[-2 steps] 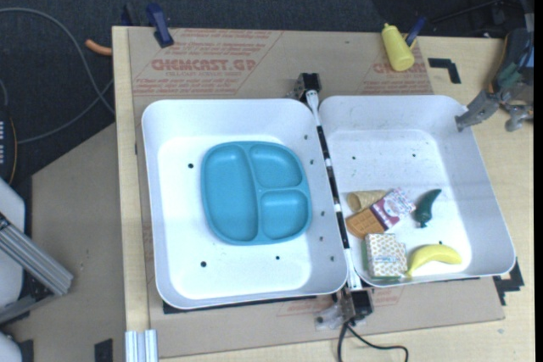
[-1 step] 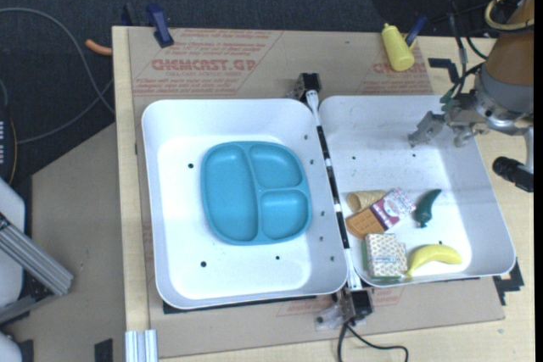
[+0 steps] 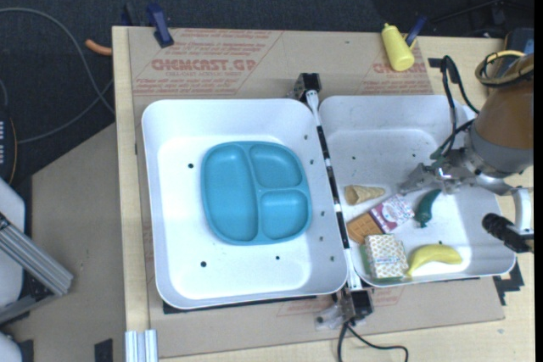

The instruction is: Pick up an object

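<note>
In the right bin (image 3: 382, 119) lie several small objects: a tan wafer cone (image 3: 366, 193), a brown cracker (image 3: 362, 225), a pink and white packet (image 3: 392, 210), a dark green piece (image 3: 424, 208), a yellow banana (image 3: 434, 257) and a patterned small box (image 3: 386, 256). My gripper (image 3: 437, 179) hangs low over the bin's right half, just above the green piece and right of the packet. The grey arm with its orange band (image 3: 509, 119) comes in from the right and hides part of the bin's right wall. I see nothing held.
The left bin (image 3: 170, 182) holds a blue divided plate (image 3: 254, 191). A yellow clamp (image 3: 396, 47) and a blue clamp (image 3: 159, 24) sit on the board behind the bins. Cables run along the right bin's far right edge.
</note>
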